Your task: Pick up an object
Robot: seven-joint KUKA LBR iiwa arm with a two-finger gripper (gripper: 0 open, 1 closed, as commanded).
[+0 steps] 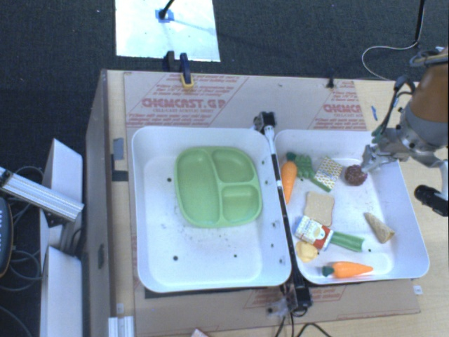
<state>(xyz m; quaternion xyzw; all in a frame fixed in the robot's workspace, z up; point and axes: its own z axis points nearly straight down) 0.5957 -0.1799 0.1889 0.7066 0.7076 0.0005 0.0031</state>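
Observation:
The right bin (410, 220) holds several toy foods. A brown round piece (355, 175) lies near its back right. My gripper (370, 159) hangs just right of and above that piece, close to it, with nothing visibly held. An orange carrot (288, 179) with a green top lies along the bin's left wall. A speckled square cracker (328, 171) sits beside it. A toast slice (319, 207) lies in the middle. A tan wedge (379, 227) rests toward the right. A second carrot (349, 269) lies at the front.
A red and white carton (313, 230), a green stick (347, 241) and a yellow bit (305, 251) crowd the right bin's front left. The left bin (151, 209) bears a green divided plate (217, 187). The arm (428, 118) overhangs the right bin's back right corner.

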